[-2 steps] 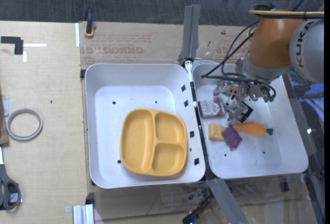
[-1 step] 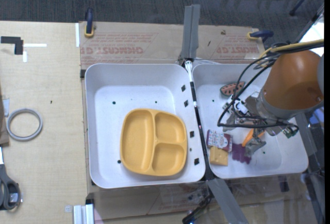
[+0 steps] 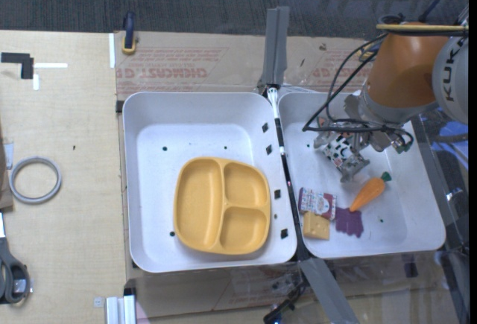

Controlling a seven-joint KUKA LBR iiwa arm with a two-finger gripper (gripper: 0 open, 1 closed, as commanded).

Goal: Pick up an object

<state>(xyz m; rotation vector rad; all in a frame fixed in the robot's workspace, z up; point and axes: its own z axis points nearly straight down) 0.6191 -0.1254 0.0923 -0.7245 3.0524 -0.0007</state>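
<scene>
Gripper [image 3: 349, 159] hangs low inside the right bin [image 3: 417, 237], under the grey arm [image 3: 455, 80] with its orange band; whether it is spread or pressed together cannot be told, because cables and the wrist blur its outline, and nothing can be seen caught in it. Just beside it lies a toy carrot [image 3: 369, 193]; a red-and-white packet [image 3: 316, 202], a yellow cheese wedge [image 3: 316, 226] and a purple piece [image 3: 349, 221] cluster near the bin's front. In the left bin [image 3: 149, 129] sits a yellow divided plate [image 3: 222, 205]. Both bins rest on a pale wooden bench [image 3: 59, 121] with cardboard [image 3: 194, 65] behind them. A tape roll [image 3: 33, 179] lies left; scissors [image 3: 11, 278] are cut off by the edge.
</scene>
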